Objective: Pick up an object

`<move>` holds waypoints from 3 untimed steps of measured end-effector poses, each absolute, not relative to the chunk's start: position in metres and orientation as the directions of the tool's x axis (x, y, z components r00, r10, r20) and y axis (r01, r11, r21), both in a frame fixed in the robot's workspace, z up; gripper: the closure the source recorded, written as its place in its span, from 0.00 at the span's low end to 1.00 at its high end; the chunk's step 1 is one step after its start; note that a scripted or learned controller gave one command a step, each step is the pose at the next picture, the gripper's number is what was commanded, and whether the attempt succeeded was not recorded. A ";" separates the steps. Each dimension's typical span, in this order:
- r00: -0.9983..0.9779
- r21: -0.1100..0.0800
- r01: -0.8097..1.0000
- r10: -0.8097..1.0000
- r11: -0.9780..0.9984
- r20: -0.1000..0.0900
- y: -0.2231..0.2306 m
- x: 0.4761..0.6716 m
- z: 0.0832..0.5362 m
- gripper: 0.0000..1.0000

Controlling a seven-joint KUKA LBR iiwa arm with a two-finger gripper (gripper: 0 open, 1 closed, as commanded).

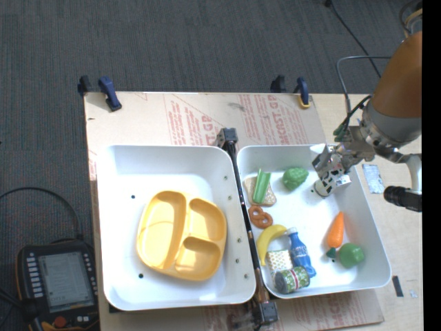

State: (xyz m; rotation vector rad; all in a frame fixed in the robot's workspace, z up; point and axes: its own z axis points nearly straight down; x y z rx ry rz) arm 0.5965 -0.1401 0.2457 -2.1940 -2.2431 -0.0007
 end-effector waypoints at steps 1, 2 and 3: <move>-0.027 -0.003 1.000 1.000 0.028 0.004 -0.140 0.597 0.255 1.00; -0.033 -0.003 0.999 0.999 0.033 0.004 -0.139 0.597 0.265 1.00; -0.004 -0.003 1.000 1.000 0.004 0.002 -0.067 0.579 0.248 1.00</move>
